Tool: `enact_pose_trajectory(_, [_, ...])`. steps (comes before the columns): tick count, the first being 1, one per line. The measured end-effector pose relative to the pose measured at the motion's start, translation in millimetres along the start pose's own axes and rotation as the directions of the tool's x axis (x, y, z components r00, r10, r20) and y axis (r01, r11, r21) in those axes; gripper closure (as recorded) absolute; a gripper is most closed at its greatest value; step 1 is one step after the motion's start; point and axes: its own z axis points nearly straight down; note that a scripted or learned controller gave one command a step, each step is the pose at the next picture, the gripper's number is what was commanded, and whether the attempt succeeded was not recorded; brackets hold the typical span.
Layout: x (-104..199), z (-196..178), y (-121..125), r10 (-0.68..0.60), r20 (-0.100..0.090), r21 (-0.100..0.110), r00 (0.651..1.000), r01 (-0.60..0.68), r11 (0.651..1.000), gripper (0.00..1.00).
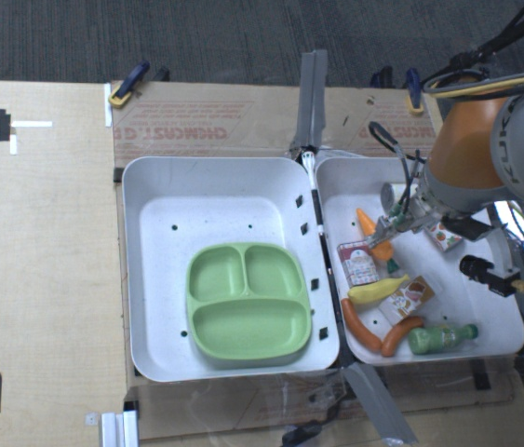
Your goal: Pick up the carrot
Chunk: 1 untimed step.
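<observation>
Carrot [369, 230] lying in right bin [513, 329], upper-left part of it, right of frame centre. Tool [394, 223] hovering at carrot's right side; cannot tell tool's state. Green divided plate [246, 301] sitting in left bin [150, 250].

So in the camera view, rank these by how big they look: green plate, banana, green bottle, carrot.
Largest to smallest:
1. green plate, by far
2. banana and green bottle, which look about alike, so I won't rank them
3. carrot, partly hidden by the gripper
</observation>
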Motion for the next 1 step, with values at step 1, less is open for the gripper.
enact_pose_trajectory(1, [76.2, -84.4, 0.4, -0.033, -0.005, 0.012, 0.999, 0.033, 0.999, 1.00])
